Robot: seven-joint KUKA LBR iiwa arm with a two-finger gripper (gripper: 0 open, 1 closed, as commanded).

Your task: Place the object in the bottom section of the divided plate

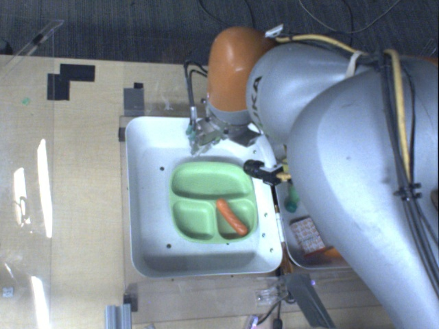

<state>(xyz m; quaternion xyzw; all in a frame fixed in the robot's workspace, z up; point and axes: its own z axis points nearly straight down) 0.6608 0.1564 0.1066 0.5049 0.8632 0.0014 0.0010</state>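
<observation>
Grey arm (343, 136): reaches over both bins from the right.
White bin (147, 204): carries the green plate (206, 180).
Carrot (232, 216): lies in the plate's lower right section.
Pincer (201, 137): above the plate's top edge; grip state cannot be told.

table (75, 204): pale wood, some black tape marks up top-left | sitting on it: white bin (147, 184) in the middle, second bin (302, 256) right beside it, mostly under the arm
</observation>
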